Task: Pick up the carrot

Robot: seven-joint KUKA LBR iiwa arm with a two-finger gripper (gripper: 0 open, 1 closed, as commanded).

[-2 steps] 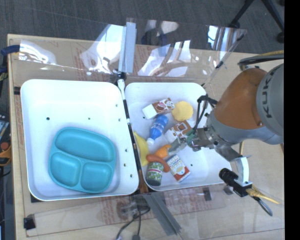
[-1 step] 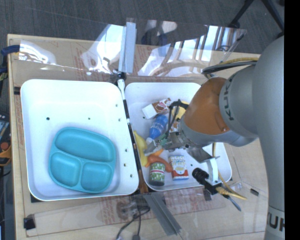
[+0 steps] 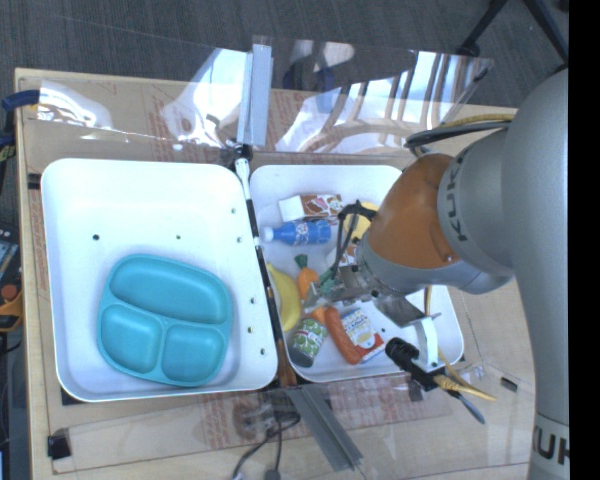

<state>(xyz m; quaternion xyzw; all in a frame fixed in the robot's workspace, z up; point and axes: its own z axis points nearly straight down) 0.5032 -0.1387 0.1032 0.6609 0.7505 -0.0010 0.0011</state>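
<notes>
The two-finger gripper [image 3: 332, 286] hung low over the middle of the right shallow white bin [image 3: 417, 360], under the grey arm with its orange wrist band [image 3: 415, 223]; the wrist hid most of it, and whether it was spread or pressed together I could not tell. Just at its tip lay the small orange carrot with a green top [image 3: 306, 277], near the bin's left wall, with nothing visibly clamped round it. Touching the carrot on the side toward the left wall lay a yellow banana [image 3: 285, 298]. Toward the bin's front edge sat a dark green can [image 3: 307, 340] and an orange-and-white packet [image 3: 354, 335], close together. Toward the back edge lay a blue-and-white plastic bottle [image 3: 300, 233] and a small red-and-white carton [image 3: 317, 206]. The left shallow white bin [image 3: 70, 208] held a turquoise divided plastic tray [image 3: 165, 318] near its front edge.

By my judgement the step in hand was the approach onto the carrot, not yet a lift. The next move called for closing squarely on the carrot alone, clear of the banana beside it, then rising straight
</notes>
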